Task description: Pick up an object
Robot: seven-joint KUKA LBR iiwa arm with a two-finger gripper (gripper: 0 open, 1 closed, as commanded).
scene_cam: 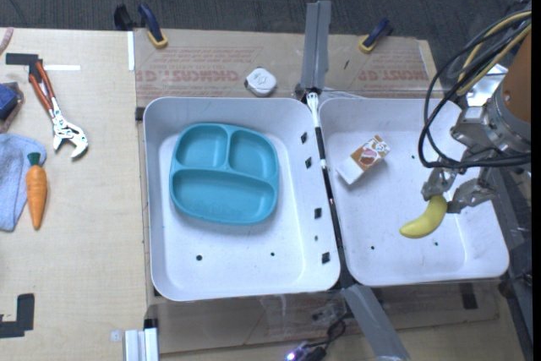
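Note:
A yellow banana (421, 221) lies in the right bin (380, 262), toward its right side. My gripper (450, 191) hangs just above the banana's upper right end. Its two fingers stand apart, open, with one fingertip (434, 183) close over the banana's tip. The banana rests on the bin floor and is not held. A small white and brown carton (365, 158) lies further left in the same bin, apart from the gripper.
A blue divided plate (224, 173) sits in the left bin (169, 266). A centre post (317, 46) stands behind the bins' shared wall. On the bench at left lie a toy carrot (35, 192), a wrench (56, 121) and a grey cloth (12, 177). A white round object (260, 81) lies behind the bins.

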